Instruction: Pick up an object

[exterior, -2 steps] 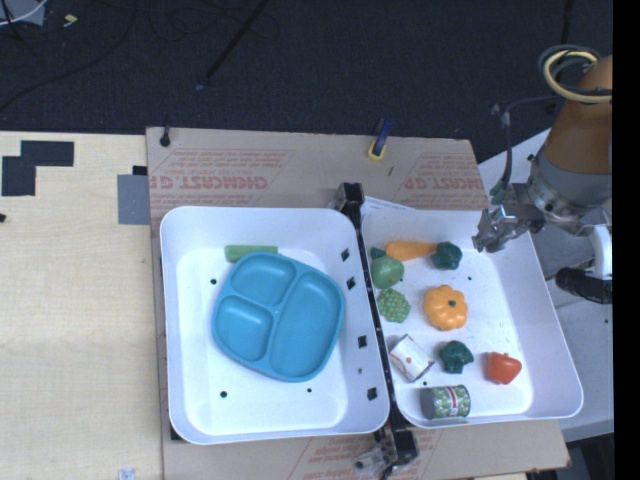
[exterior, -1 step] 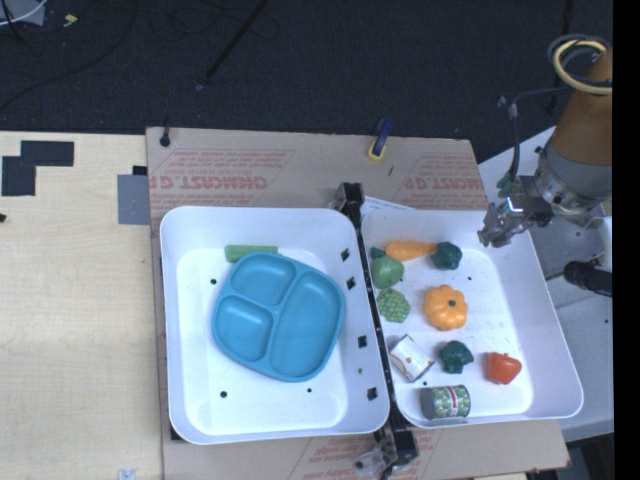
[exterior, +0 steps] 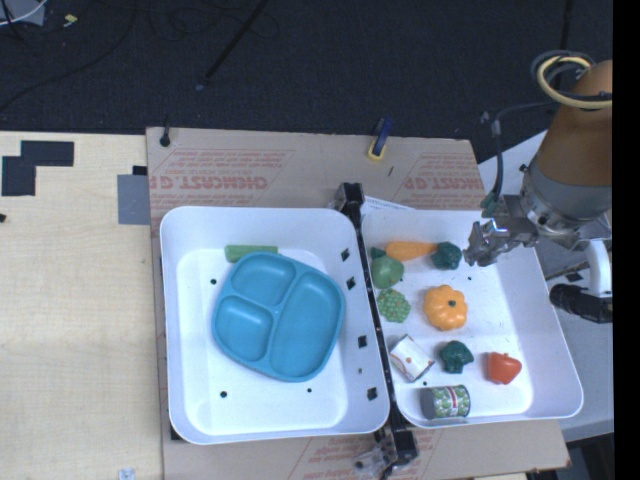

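The right bin [exterior: 556,343] holds several toy foods. An orange carrot [exterior: 410,250] and a dark green broccoli [exterior: 446,256] lie at its far side. Nearer lie a green pepper [exterior: 386,270], a pale green knobbly piece [exterior: 393,305] and an orange pumpkin [exterior: 445,308]. Toward the front are a white carton [exterior: 410,357], a second dark green piece [exterior: 456,354], a red pepper [exterior: 503,368] and a green-labelled can [exterior: 445,401]. My gripper [exterior: 482,245] hangs over the bin's far right part, just right of the broccoli, with nothing visibly in it.
The left bin [exterior: 185,388] holds a blue divided plate [exterior: 278,315] with a flat green piece [exterior: 250,252] behind it. A black divider [exterior: 366,308] runs between the bins. A blue-and-yellow clip [exterior: 379,140] sits on the cardboard behind them.
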Motion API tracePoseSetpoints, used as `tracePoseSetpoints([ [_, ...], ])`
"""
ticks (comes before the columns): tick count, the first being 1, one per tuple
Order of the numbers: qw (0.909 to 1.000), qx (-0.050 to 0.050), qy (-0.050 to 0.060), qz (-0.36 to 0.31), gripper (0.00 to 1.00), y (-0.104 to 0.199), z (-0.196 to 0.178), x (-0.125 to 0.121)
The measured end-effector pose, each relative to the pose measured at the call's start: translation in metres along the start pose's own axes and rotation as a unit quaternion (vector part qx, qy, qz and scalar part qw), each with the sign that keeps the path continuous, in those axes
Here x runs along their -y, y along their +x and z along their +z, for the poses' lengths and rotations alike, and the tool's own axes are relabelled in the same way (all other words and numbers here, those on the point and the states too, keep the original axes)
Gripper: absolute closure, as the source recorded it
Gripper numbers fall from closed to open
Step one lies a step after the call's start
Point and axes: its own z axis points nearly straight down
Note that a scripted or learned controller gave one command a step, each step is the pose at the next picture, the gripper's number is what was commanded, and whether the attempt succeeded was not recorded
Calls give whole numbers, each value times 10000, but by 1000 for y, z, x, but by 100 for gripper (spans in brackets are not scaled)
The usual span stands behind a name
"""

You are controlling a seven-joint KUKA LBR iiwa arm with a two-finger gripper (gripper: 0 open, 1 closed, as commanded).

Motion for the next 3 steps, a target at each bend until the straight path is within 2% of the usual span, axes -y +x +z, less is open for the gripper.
tracePoseSetpoints([
  [2,10000,-1,14,2,100,90,23,59],
  [3,10000,-2,-2,-6,100,133,3,84],
])
